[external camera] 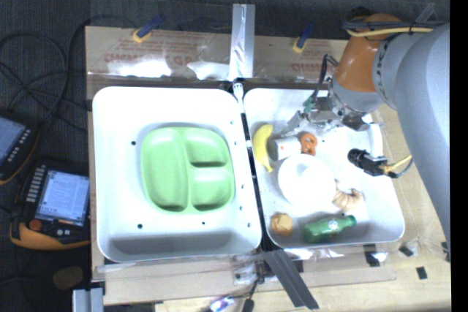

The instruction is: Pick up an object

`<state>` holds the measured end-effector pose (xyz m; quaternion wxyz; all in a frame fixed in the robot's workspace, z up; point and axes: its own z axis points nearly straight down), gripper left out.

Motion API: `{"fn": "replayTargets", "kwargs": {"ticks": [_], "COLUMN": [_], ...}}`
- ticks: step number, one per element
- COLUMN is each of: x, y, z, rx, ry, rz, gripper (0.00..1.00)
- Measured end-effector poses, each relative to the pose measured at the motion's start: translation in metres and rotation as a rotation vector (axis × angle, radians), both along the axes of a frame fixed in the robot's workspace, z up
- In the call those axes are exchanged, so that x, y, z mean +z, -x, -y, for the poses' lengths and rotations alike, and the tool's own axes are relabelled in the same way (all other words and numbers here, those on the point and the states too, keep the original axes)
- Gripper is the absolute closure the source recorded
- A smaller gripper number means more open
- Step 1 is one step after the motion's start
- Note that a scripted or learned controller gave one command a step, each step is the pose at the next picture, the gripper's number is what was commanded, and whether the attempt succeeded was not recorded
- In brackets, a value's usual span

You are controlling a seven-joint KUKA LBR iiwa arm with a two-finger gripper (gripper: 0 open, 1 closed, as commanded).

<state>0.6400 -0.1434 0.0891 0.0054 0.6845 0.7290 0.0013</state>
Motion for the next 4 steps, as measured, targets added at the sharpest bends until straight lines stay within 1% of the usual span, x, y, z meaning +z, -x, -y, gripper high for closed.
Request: {"fn": "replayTargets", "kwargs": {"ticks": [1,2,3,4], "x": [0.011,0.011,0.000,0.001], "y": [-0.001,-0.001,-0.002,0.036], "z": [-0.001,-0.001,-0.037,0.011], "rx": [0.002,0.002,0.224,0.266], "ry": [0.001,0.001,0.002,0.002], "rz": [0.002,0.002,-0.002,0.000], "gripper": [1.00,0.00,0.00,0.00]}}
